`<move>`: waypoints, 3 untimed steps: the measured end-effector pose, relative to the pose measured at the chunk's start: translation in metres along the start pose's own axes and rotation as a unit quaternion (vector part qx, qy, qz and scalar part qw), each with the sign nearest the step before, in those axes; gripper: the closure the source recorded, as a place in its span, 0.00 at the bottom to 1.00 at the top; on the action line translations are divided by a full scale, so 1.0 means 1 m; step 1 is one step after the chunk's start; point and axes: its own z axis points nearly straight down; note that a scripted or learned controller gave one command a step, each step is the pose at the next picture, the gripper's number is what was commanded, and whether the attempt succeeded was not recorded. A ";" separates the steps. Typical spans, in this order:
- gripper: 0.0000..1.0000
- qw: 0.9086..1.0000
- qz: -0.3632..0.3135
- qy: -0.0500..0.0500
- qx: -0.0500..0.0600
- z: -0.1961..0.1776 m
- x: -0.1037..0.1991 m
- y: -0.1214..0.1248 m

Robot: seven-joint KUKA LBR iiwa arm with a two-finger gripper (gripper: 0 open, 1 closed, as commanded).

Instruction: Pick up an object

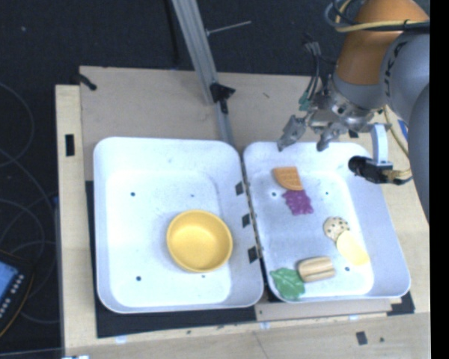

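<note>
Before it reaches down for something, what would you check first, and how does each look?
1. Gripper holds nothing: ok, fingers apart with nothing between them.
2. Gripper over the right bin: ok, above its far rim.
3. Nearest target free: ok, the orange piece lies clear, the purple piece just beside it.
4. Crowding: not ok, the green piece touches the tan roll.
5. Yellow bowl out of the way: ok, in the left bin.
6. Height above items: cannot tell.

Two white bins (120,200); one yellow bowl (199,240); six small items (315,268).
</note>
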 end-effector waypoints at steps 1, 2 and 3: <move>0.00 1.000 0.000 0.000 0.000 0.000 0.000 0.000; 0.00 1.000 0.002 -0.002 0.002 0.049 -0.005 -0.010; 0.00 1.000 0.003 -0.002 0.002 0.109 -0.014 -0.012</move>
